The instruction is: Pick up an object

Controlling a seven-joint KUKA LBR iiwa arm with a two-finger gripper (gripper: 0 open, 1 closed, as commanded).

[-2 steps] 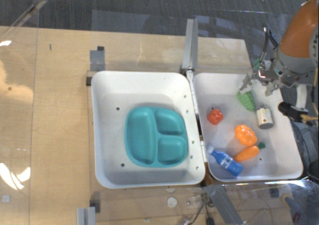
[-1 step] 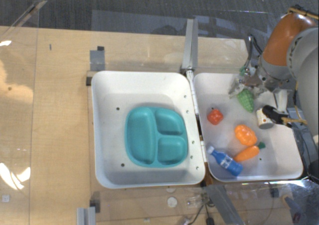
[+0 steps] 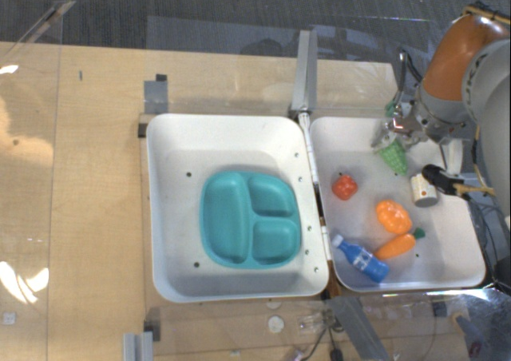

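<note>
The end effector (image 3: 397, 129) sits low over the far side of the right bin (image 3: 471, 271), just above a green object (image 3: 393, 157); whether its fingers are spread or pinching cannot be told. Nearby lie a red tomato (image 3: 345, 186), an orange pepper (image 3: 393, 216), a carrot (image 3: 397, 246) and a blue bottle (image 3: 361, 259), while the left bin (image 3: 168, 192) carries a teal divided plate (image 3: 249, 219).
</note>
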